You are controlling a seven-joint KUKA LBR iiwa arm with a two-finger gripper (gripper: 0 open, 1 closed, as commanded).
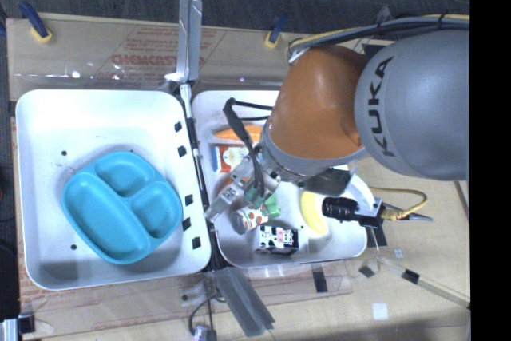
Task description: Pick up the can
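Grey arm (pixel 415 104) with its orange band (pixel 319 104) loomed largest, covering most of the right bin (pixel 351 247). Gripper (pixel 239 200) sat low at that bin's left side; finger state could not be determined. Small can (pixel 252 217) lay just beside the gripper tip, near a black-and-white box (pixel 277 239). Left bin (pixel 48 132) held a blue divided plate (pixel 120 208).
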